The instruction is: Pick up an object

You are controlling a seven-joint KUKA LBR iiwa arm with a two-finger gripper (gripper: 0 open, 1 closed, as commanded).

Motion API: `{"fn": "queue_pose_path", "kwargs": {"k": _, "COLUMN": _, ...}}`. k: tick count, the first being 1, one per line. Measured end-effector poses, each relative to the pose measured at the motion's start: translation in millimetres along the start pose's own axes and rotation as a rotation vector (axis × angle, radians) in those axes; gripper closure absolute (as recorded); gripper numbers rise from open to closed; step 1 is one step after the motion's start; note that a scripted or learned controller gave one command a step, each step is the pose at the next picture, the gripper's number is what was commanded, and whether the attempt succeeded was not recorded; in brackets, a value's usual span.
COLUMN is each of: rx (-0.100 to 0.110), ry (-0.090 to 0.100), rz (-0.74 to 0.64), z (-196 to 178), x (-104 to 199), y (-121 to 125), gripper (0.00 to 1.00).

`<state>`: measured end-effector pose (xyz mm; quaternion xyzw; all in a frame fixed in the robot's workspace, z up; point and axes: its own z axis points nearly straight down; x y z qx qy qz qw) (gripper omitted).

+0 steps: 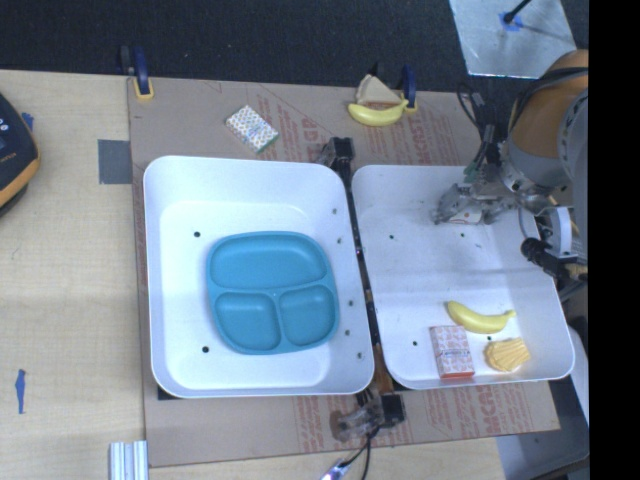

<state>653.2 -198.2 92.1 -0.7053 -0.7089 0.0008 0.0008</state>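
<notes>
In the right bin (420, 268) a yellow banana (479, 317) lies near the front. Just in front of it sit a red and white box (452, 352) and a yellow ridged chip-like piece (507, 354). My gripper (462, 208) hangs over the back of the right bin, well behind these three objects, with nothing seen between its fingers. The grey arm with its orange band (548, 108) comes in from the right.
The left bin (180, 198) holds a blue divided tray (270, 290). Outside the bins, on the cardboard at the back, lie a second banana with a wedge-shaped piece (377, 106) and a small patterned packet (251, 127). A dark device (12, 148) sits at the far left.
</notes>
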Motion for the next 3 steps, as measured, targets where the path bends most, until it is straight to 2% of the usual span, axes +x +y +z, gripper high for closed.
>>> {"fn": "queue_pose_path", "kwargs": {"k": 1, "rx": 0.001, "ry": 0.0, "rz": -0.006, "z": -11, "x": 0, "y": 1, "gripper": 1.0}}
{"fn": "queue_pose_path", "kwargs": {"k": 2, "rx": -0.001, "ry": 0.001, "rz": 0.0, "z": -99, "x": 65, "y": 4, "gripper": 1.0}}
{"fn": "queue_pose_path", "kwargs": {"k": 3, "rx": 0.002, "ry": 0.0, "rz": -0.001, "z": -100, "x": 149, "y": -24, "gripper": 1.0}}
